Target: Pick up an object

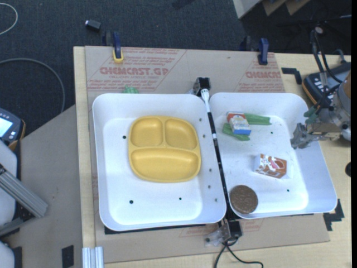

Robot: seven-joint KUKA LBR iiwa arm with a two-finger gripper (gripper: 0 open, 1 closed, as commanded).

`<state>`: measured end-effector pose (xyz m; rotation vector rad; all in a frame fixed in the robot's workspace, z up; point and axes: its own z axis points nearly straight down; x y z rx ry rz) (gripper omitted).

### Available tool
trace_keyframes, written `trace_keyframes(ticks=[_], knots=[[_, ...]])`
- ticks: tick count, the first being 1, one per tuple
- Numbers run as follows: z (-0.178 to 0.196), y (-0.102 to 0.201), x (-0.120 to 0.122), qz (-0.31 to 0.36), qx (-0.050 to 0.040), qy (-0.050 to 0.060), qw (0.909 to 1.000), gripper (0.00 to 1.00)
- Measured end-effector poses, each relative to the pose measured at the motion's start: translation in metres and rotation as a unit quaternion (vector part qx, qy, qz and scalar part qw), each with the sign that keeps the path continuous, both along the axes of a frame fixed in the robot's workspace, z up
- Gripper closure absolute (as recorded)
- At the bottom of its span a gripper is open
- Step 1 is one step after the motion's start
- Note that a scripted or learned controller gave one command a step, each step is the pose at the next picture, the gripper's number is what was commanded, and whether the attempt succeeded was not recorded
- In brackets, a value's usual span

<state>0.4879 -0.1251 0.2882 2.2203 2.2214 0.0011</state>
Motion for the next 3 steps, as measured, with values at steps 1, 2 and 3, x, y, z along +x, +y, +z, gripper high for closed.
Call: trace_keyframes(ticks=[1,2,3], knots=[[0.088,0.066,-0.008,0.002,-0.0002,-0.003,1.0000,1.00],[0.130,0.097,-0.008,0.001,-0.0002,-0.002,1.0000,1.00],[0.189,0.130,-0.008,0.002,0.0001,-0.003,1.0000,1.00]])
